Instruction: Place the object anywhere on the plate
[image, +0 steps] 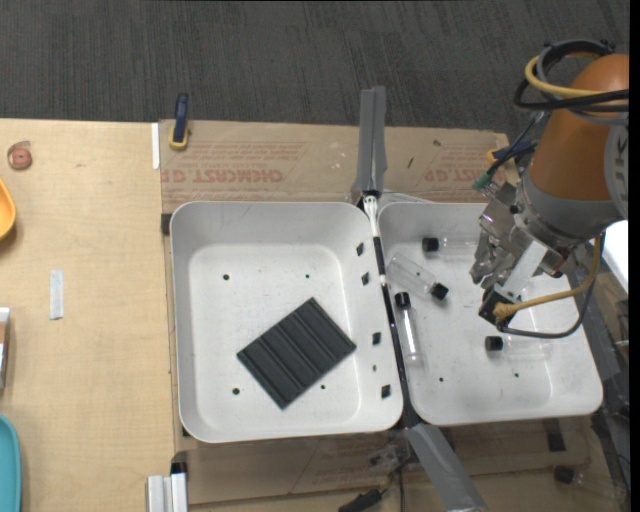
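Gripper (487, 272) is hanging low over the right bin (545, 385), around the middle of its far half. We honestly can't tell whether it's released or clenched on anything, since the wrist is blocking our look at it, so we're not calling a grasp.

Working outward, the nearest loose bit is a small black cap (438, 291) sitting just to the gripper's left. It seems to be on the end of a clear tube that's angling off toward the bin's far left corner. Another black cap (493, 343) is lying just on the near side of the gripper, toward the front edge. A third (430, 243) is sitting up by the far edge, and a fourth (402, 298) is hugging the left wall with a clear tube trailing along it. We're guessing the object is one of these, probably the closest one.

The bit that matters: the dark ribbed plate (297, 352) is lying well to the gripper's left, over the dividing wall, in the near half of the left bin (200, 300). Its long axis is running diagonally, front-left to back-right.

Count: four black caps, one plate, two bins, one arm doing everything.
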